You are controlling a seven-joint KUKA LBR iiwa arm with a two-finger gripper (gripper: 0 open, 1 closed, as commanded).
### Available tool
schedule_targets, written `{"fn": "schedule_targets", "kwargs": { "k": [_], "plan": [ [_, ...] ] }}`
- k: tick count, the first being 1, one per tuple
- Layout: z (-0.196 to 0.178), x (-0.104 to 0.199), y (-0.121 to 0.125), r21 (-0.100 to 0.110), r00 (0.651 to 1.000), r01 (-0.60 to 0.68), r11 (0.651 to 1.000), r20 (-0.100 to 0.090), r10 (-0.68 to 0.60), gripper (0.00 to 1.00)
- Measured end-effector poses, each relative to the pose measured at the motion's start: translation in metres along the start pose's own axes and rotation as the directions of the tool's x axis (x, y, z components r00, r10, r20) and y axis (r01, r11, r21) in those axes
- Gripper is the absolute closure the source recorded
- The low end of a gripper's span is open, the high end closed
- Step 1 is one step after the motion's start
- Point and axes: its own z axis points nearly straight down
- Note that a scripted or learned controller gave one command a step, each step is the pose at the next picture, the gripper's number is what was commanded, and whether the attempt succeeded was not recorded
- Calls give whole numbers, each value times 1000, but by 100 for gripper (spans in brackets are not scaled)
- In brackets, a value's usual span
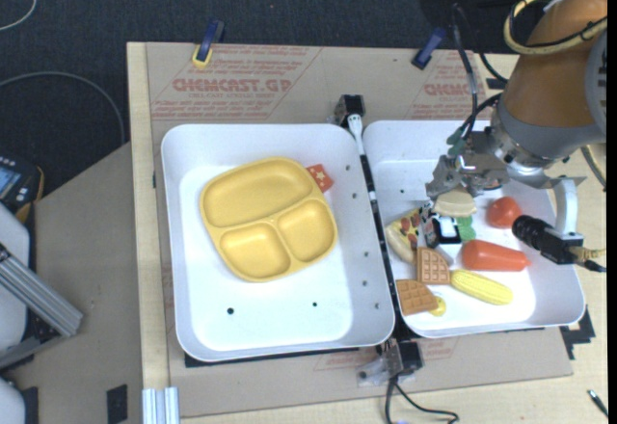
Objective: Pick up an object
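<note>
Two white bins on the bench. Left bin (183, 220) holds a yellow divided plate (267, 218), three compartments, long axis running 10 to 4 o'clock. A small red-orange block (320, 178) lies just beside the plate's edge at 2 o'clock.

Right bin (559, 302) holds the toy food, clustered in its lower half. Carrot (495, 256): orange-red, tapered, long axis near 9–3 o'clock, slightly tilted; which end is the tip I cannot tell. Corn cob (481, 288): yellow, long axis 10 to 4 o'clock, just below the carrot at 6 o'clock. Tomato (502, 212): red, round, at 12 o'clock from the carrot. Two waffles: one (433, 267) near the bin centre, tan with grid pattern; the other (416, 298) at 7 o'clock from it, at the front wall. A mixed striped piece (413, 229) sits at 9 o'clock of the cluster; details too small to read.

Gripper (461, 183) hangs over the back part of the cluster, above a pale rounded item (454, 204). Cannot tell how its pincer stands; clutter hides it.
</note>
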Motion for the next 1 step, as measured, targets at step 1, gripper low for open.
{"fn": "schedule_targets", "kwargs": {
  "k": [1],
  "plan": [
    [-9,-18,3,-6,1000,-1,1000,2,1,100]
  ]
}}
